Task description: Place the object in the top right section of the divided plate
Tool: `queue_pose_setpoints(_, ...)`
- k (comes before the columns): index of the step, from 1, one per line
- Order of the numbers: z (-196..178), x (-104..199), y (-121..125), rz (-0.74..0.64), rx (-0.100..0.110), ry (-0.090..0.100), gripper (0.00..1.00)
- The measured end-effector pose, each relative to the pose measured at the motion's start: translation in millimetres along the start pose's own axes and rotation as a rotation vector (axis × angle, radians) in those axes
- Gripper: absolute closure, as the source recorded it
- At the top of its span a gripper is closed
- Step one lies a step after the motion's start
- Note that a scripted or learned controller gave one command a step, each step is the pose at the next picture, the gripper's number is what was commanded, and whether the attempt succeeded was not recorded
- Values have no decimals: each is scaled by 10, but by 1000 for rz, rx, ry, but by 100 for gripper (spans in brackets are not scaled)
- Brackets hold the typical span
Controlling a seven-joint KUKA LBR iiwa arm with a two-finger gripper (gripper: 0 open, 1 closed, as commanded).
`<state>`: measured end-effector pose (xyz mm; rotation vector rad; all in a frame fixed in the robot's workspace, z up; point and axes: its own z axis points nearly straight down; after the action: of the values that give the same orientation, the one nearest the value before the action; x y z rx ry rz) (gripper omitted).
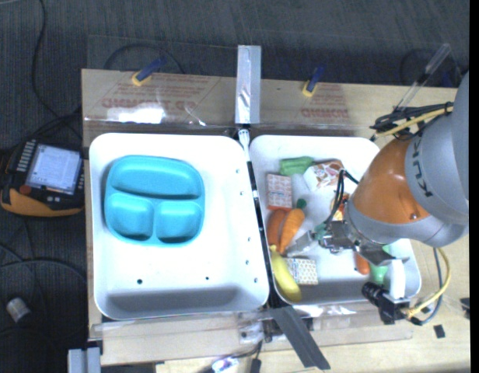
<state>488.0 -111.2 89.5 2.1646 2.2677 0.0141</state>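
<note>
Whether the jaws are open or closed we cannot tell. We see the gripper (326, 238) low in the right bin (333, 290), near the carrot (288, 225). The blue divided plate (155, 198) lies in the left bin (169, 298).

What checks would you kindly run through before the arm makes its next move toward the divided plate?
1. Object held between the fingers: cannot tell; the gripper is low in the right bin, hidden under the wrist.
2. Divided plate in the left bin lies flat: ok.
3. Plate's sections bare, ready to receive: ok.
4. Candidate objects within reach: ok; carrot, banana and small packets lie beside the gripper.
5. Clutter close around the gripper risks a bump or a double pick: not ok.
6. Wall between the bins must be cleared on transfer; lift height: cannot tell.
</note>
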Motion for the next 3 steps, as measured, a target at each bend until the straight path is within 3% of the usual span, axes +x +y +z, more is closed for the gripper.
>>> queue_pose_setpoints(1,-4,102,3,-30,-3,-10,0)
queue_pose_setpoints(2,-2,-407,-21,-11,0,-3,0)
queue_pose_setpoints(3,-2,2,-2,112,-3,-9,0)
